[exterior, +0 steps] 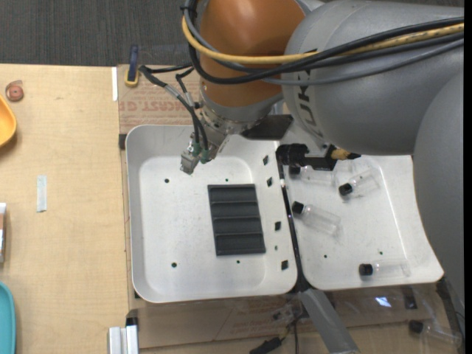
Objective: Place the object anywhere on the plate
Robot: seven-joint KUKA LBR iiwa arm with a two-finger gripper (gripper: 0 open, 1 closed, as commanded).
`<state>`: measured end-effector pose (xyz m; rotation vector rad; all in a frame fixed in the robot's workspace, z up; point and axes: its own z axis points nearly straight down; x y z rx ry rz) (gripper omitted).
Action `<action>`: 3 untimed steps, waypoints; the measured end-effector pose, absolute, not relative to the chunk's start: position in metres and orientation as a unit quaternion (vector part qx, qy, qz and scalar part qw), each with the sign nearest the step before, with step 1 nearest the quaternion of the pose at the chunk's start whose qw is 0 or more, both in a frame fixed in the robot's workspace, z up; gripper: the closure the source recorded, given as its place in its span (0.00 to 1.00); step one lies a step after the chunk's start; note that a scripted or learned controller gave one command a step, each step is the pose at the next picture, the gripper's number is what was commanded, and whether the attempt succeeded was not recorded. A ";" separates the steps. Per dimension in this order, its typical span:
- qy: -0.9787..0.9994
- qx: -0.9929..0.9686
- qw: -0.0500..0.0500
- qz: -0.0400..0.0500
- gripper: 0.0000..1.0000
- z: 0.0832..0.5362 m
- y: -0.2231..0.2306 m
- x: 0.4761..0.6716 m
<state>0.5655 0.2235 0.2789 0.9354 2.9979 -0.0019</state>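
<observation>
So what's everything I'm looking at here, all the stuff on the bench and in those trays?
left bin: one, white, centre of view
black ridged block: one, black, lying flat in the left bin
right bin: one, white, beside the left bin
clear vials with black caps: three, transparent, scattered in the right bin
wooden board: one, tan, left of the bins
orange dish: one, partly seen, at the left edge
teal object: one, partly seen, lower left corner
cardboard: one, brown, behind the left bin
arm: one, grey with orange band, from the right
gripper: one, above the left bin's upper part
</observation>
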 end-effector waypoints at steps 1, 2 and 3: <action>0.965 0.263 0.000 -0.001 1.00 0.262 0.227 0.547; 0.995 0.098 0.000 0.000 1.00 0.277 0.228 0.524; 0.995 0.098 0.000 0.000 0.00 0.277 0.228 0.524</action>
